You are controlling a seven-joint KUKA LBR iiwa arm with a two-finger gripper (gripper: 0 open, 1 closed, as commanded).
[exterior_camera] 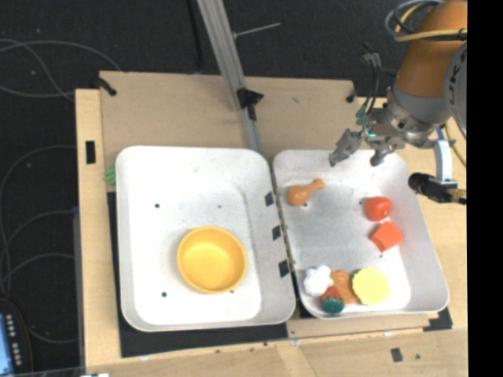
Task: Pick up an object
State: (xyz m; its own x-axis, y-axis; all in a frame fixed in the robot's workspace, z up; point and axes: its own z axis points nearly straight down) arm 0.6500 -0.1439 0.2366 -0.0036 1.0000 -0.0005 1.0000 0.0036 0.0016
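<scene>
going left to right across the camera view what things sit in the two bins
yellow bowl in the left bin → orange drumstick-shaped toy → small white piece → yellow round piece, all three in the right bin. The red and orange pieces further right overlap in order, so I leave them out.

Bench fittings and surroundings, seen from above

Tan bench board [189, 112] on a black floor [47, 22], bearing two shallow white bins side by side: left bin [141, 179], right bin [330, 179], their inner edges touching, with small black clips [277, 232] along the seam. A grey metal rail [224, 45] slants down from the top edge to the bins' junction. Thin cables [31, 69] loop across the floor at left. Black underlay [196, 332] shows beneath the bins' near edge.
</scene>
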